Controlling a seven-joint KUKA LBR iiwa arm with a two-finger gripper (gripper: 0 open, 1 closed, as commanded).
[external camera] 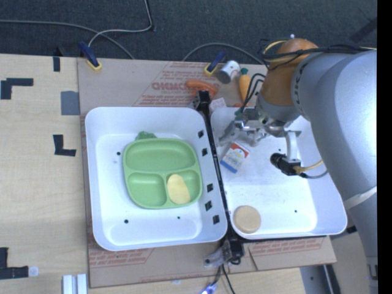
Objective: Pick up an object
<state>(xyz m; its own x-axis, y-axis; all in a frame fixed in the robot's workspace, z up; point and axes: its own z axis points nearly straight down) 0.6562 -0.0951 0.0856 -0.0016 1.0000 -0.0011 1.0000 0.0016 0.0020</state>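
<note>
My gripper (244, 130) hangs low over the back left part of the right bin (306, 219), just above a small white carton with blue and red print (234, 157). The carton lies on the bin floor near the divider, and I see nothing held by the gripper. A tan round disc (247, 218) rests at the right bin's front left corner. In the left bin (104, 164) sits a green divided plate (156, 161) with a yellow piece (179, 189) in its front right compartment. The grey arm and its orange band (283, 72) hide the right bin's back right area.
Behind the bins on the cardboard lie an orange item (202, 85), a white bottle (230, 71) and another orange piece (245, 86). Blue and yellow clamps (90, 57) hold the board's back edge. A black cable connector (283, 162) hangs beside the wrist.
</note>
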